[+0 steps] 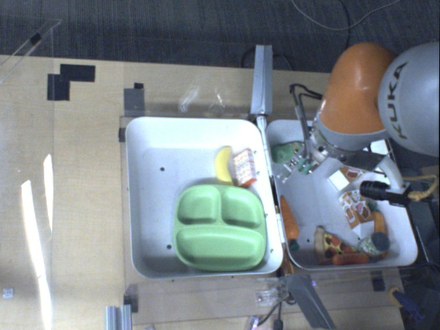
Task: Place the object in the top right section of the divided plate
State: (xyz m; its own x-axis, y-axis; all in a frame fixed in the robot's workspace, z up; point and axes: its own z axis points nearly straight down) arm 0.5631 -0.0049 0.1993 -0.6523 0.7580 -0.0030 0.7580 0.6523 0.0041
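Observation:
A green divided plate lies in the left bin, with two small sections at the back and one long section at the front. Its top right section holds nothing. Just behind the plate, a yellow banana-shaped piece and a small red-and-white box lie side by side, touching the plate's back rim. My gripper hangs low over the back left of the right bin, mostly hidden under the orange wrist. A green object lies right beside it.
The right bin holds a carrot along its left wall, a pizza slice at the front, a printed packet, a small orange piece and a dark round item. A divider wall separates the bins.

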